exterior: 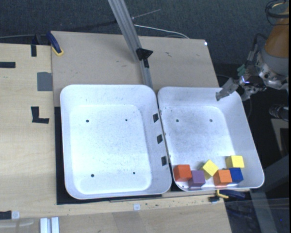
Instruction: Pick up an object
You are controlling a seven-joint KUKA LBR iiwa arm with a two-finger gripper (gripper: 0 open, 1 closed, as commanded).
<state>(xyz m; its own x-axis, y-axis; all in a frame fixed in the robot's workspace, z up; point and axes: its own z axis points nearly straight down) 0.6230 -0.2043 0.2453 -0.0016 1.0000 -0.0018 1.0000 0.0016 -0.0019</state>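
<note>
Several small blocks lie clustered along the near edge of the right bin: an orange block, a purple block, a yellow block, a second orange block, a blue block and a second yellow block. My gripper hangs over the far right corner of the right bin, well away from the blocks. Nothing shows in its grasp.
The left bin sits beside the right one, with black clips along the shared rim. A slanted metal pole rises behind the bins. The arm enters at the upper right.
</note>
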